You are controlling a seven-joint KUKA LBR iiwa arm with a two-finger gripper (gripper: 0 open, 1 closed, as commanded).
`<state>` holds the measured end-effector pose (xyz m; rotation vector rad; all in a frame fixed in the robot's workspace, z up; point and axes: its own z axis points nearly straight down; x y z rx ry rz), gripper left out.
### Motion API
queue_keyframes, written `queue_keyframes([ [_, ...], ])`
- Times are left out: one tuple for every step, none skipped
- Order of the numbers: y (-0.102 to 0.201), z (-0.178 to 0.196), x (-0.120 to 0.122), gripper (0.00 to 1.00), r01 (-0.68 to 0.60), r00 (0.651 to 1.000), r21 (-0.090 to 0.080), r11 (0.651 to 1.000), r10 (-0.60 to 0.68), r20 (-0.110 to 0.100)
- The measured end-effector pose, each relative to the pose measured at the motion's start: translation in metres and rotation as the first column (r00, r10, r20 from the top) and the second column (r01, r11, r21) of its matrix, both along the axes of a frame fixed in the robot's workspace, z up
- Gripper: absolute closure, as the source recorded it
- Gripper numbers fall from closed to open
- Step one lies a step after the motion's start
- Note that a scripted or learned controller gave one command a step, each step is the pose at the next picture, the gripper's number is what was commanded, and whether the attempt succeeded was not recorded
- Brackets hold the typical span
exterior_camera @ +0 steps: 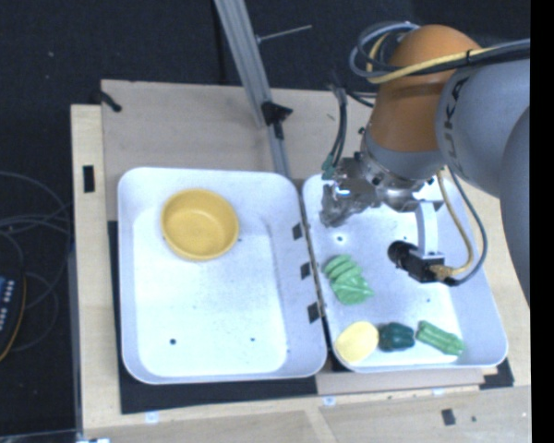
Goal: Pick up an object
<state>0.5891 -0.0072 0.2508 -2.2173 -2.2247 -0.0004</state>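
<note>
— Camera view from above: where do the pickable things lie?

— All but one sit in the right bin (475,307). A ridged light-green piece (347,280) lies near that bin's left wall. Along the near edge there is a row: a pale yellow round object (356,341), a dark green one (396,336) touching it, and a brighter green long one (440,338) just beside that.

— And the claw?

— The claw (335,206) hangs over the far left corner of the right bin, apart from the ridged piece and well apart from the row. Whether it is open or closed I cannot tell; it looks dark and blurred from this angle, and nothing can be made out in its grip.

— What else?

— A yellow bowl (200,223) stands upright in the left bin (212,340), toward its far left. Both bins rest side by side on the desk (166,109). The arm (480,109), grey with an orange band, reaches in from the right, and a black fitting (415,261) with cables hangs over the right bin.
</note>
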Motion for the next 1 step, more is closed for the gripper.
queue_keyframes([
  [0.0555,0.0044,-0.0044,1.0,-0.001,1.0,0.001,1.0,0.001,0.001],
])
